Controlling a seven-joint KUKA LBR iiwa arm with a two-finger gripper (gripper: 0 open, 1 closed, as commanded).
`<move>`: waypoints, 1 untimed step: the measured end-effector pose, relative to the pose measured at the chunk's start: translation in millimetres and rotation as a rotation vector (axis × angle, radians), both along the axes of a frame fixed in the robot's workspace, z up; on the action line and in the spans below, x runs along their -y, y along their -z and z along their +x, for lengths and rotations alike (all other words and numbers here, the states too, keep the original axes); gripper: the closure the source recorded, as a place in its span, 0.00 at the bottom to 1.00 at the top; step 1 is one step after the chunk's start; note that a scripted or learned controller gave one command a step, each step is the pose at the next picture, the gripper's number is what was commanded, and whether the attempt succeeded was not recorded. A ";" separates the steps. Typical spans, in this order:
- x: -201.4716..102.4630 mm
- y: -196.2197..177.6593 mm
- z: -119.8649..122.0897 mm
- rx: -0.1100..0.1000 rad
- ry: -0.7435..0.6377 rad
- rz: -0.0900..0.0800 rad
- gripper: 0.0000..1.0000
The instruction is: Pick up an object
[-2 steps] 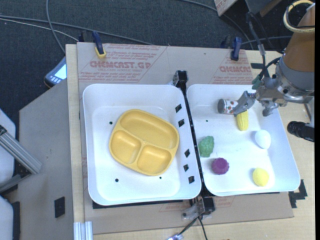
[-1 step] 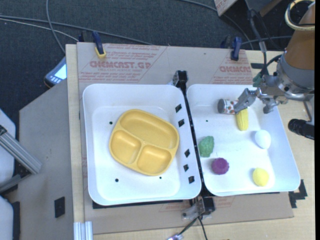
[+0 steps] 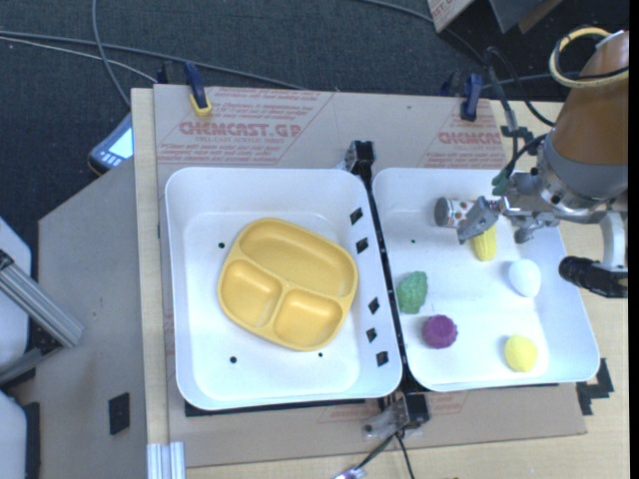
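When read from the near rim of the right bin (image 3: 559,372) outward: lying closest, a yellow ball (image 3: 520,352), well inside the near right corner. Just left and slightly farther, a purple ball (image 3: 439,330), loose on the white floor. Beyond it, near the dividing wall, a green lump (image 3: 412,289). Across to the right at about the same depth, a white egg shape (image 3: 523,277), apart from everything else.

Filling the middle of the left bin (image 3: 185,267), a yellow divided plate (image 3: 288,283), flat, with three compartments facing up. Clipped along the seam between the two bins, a row of small black tabs (image 3: 371,307).

Farther back in the right bin, a small yellow piece (image 3: 484,245), lying on the bin floor just beneath the gripper (image 3: 497,230). Reaching in from the right, the grey arm (image 3: 589,163) with its orange band. Fingers seemingly spread apart, clamped on nothing, one tip (image 3: 469,230) just left of the yellow piece, which sits a little nearer than the tips and looks ungrasped. Just behind that finger, a small pale cylinder (image 3: 449,211), on its side.

Under both bins, a cardboard sheet (image 3: 240,128) printed in red, laid over the surface and pinned at the far edge by two blue clamps (image 3: 198,93). Farthest of all, thin cables (image 3: 100,28) trailing over dark flooring.
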State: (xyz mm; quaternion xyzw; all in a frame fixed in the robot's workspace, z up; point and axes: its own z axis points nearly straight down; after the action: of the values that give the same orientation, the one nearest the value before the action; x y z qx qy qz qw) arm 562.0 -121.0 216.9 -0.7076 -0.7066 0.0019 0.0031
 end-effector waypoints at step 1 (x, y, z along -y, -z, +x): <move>-3.7 43.9 -5.1 0.000 -0.001 0.001 0.00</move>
State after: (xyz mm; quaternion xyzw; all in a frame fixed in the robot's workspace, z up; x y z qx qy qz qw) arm 556.9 -117.4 173.0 -0.7072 -0.7070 0.0015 0.0033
